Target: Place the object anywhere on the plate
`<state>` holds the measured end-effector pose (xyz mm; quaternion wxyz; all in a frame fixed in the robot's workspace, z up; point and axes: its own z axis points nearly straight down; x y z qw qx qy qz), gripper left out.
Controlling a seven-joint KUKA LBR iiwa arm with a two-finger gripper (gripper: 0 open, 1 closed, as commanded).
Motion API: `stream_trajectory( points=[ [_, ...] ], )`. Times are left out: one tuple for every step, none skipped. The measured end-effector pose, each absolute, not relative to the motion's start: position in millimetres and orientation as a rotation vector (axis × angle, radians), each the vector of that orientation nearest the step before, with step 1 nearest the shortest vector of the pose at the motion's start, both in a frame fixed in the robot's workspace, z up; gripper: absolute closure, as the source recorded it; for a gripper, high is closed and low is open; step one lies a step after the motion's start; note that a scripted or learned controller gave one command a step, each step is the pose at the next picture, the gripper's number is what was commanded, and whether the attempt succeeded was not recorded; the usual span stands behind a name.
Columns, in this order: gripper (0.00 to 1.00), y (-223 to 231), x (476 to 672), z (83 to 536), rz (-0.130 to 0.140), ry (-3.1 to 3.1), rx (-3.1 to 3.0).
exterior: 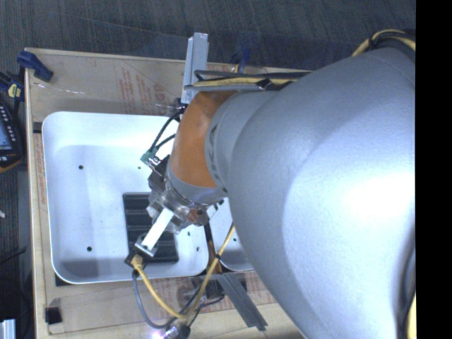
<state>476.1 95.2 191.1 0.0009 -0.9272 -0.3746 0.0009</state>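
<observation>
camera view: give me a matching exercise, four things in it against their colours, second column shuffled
Things
1. bin at the view's left
2. band above the wrist
3. ribbed slab lying in that bin
4. clamp at the bench's far left corner

Colours
a. orange
b. blue
c. white
d. black

Pairs: 1-c, 2-a, 3-d, 4-b
</observation>
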Motion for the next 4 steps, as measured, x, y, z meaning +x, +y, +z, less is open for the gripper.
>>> stream_trajectory(
  points=[
    [1.0, 172, 478.8, 107, 0.016, -1.202, -2.9],
    [1.0, 110, 489.2, 209, 0.002, -1.525, -2.744],
    [0.0, 110, 489.1, 209, 0.003, -1.525, -2.744],
    [1.0, 112, 489.5, 218, 0.006, -1.534, -2.737]
  ],
)
